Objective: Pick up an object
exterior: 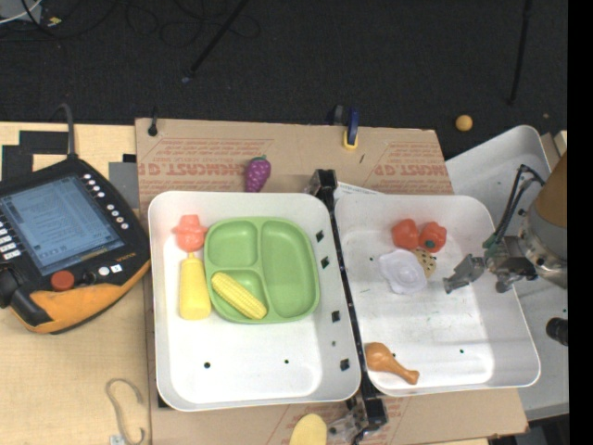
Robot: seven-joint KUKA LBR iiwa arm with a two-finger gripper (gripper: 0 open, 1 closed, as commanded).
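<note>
Claw [482,273] sits low at the right bin's [505,360] right side; whether it is released or clenched cannot be told. Nearest candidate: clear plastic cup [403,272], mid-bin beside the red pepper [419,235]. Judged light, thin, slippery, crushable; grip gently across the rim.

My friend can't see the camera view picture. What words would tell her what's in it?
A robot gripper reaches from the right into the right white bin, which holds a red toy pepper, a clear cup and a toy drumstick. The left bin holds a green divided plate with toy corn.
</note>
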